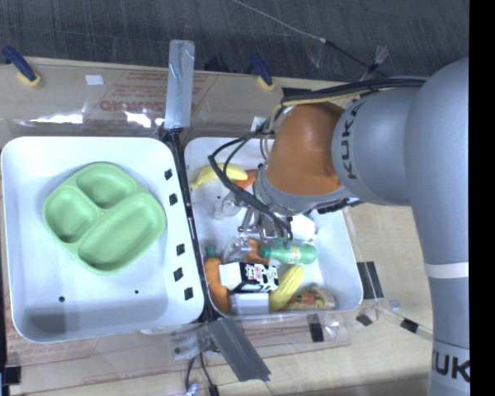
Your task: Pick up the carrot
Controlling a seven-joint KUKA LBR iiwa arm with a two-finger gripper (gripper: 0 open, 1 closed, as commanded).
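An orange, elongated thing that I take for the carrot [214, 280] lies along the left wall of the right bin [344, 246], near its front corner. A black-and-white carton [254, 275] partly covers it. My gripper [261, 228] hangs low over the middle of that bin, under the orange wrist band, up and to the right of the carrot. Clutter and the wrist hide its tips. Another small orange bit [244, 182] peeks out by the wrist's left edge.
The right bin also holds a yellow banana [208, 175], a corn cob [287, 284], a green bottle [292, 254] and a white block [249, 304], all crowded together. A green divided plate [104, 214] sits in the left bin [33, 304]. Cables trail from the wrist.
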